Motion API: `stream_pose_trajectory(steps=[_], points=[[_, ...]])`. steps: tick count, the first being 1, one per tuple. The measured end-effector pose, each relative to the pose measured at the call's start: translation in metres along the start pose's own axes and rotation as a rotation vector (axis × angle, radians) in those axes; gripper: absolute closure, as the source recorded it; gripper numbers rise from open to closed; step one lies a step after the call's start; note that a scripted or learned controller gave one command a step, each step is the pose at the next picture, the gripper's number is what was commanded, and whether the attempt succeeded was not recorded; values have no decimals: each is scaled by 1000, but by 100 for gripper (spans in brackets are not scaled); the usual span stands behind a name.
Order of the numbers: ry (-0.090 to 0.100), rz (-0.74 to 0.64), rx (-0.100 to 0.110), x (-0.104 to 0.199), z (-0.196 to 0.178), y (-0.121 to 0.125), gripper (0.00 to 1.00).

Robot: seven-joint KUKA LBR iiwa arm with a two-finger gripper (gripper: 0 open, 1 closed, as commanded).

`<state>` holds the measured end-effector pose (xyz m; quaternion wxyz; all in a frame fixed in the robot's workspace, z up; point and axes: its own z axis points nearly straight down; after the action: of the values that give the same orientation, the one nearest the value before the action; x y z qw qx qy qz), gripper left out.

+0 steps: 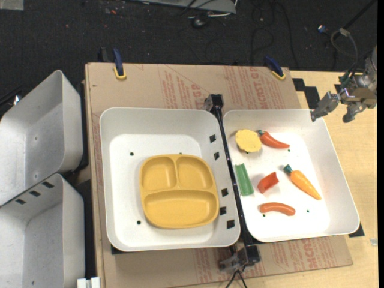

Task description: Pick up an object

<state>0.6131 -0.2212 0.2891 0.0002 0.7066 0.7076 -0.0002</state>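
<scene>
White right bin holds the targets — carrot toward its right edge. End effector hovers off the bin's far-right corner, apparently open, gripping nothing — centre over one item, then descend.

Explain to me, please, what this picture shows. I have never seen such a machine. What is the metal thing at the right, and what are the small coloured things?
One camera looks down at a slant on a bench with two shallow white bins. The metal thing is the gripper of a robot arm, open, above the bench by the right bin's far corner, holding nothing. The left bin holds a yellow divided plate. The right bin holds toy food: a yellow round piece, a carrot, a green stick and three red pieces.
</scene>
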Motion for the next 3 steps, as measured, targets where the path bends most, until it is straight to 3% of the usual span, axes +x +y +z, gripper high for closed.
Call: stream_pose_trajectory(steps=[3], points=[[1, 2, 2, 1, 171, -18, 0]])
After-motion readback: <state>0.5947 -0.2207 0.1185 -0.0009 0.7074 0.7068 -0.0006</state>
